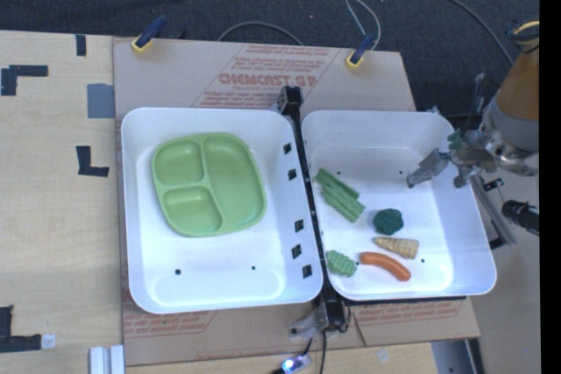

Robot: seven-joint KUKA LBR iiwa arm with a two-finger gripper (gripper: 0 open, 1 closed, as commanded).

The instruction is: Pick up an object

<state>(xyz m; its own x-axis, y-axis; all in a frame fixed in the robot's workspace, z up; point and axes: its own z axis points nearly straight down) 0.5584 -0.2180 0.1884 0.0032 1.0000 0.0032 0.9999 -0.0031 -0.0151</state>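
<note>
The right bin (456, 276) holds several toy foods: a light green celery stick (339, 194), a dark green broccoli (389, 221), a yellow corn cob (396, 247), an orange sausage (385, 265) and a small green piece (341, 263). My gripper (437, 176) hangs over the right side of this bin, up and to the right of the broccoli. It is open, with nothing between its fingers. One finger (422, 171) points left toward the bin's middle.
The left bin (149, 276) carries a green divided plate (209, 185). A black divider (300, 206) runs between the two bins. Both bins rest on cardboard (263, 74) held by two clamps. Cables cross the dark floor behind.
</note>
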